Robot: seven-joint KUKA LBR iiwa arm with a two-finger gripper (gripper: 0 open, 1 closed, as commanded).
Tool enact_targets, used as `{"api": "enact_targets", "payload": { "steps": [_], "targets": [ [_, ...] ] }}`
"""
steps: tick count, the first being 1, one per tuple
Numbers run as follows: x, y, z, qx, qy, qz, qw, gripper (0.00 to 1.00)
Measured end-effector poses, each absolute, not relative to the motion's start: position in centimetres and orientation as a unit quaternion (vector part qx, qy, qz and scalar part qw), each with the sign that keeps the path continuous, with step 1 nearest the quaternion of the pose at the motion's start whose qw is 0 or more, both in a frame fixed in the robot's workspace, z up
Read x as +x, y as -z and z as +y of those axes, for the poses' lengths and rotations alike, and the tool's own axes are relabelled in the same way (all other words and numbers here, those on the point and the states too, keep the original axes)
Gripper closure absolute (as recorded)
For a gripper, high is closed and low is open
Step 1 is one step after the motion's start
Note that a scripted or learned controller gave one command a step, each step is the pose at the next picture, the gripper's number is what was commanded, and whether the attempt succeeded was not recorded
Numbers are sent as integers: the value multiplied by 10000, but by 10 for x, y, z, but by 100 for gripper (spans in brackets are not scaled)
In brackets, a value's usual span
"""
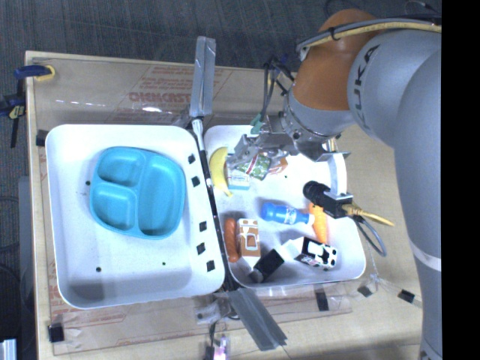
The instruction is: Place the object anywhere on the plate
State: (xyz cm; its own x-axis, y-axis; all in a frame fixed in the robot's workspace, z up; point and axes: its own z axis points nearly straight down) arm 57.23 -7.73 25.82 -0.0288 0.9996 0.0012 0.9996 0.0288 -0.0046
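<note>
Leftward, blue plate [138, 192] fills one bin [67, 261] — banana [218, 169], bottle [283, 214] share the other.

Bright, even overhead light; glare on the bench [142, 96], slightly soft focus throughout.

You're looking at a glossy, smooth blue plastic plate with three compartments [139, 192], resting in a shallow white plastic bin [75, 276] with a soft sheen. The bench's pale wooden board [112, 81] looks matt. The arm's grey shell [405, 88] is smooth, its orange band [330, 58] shiny.
</note>
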Motion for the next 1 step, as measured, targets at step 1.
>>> {"api": "enact_targets", "payload": {
  "steps": [1],
  "targets": [
    [594,-198,21,-7015,-29,-7126,24,100]
  ]
}}
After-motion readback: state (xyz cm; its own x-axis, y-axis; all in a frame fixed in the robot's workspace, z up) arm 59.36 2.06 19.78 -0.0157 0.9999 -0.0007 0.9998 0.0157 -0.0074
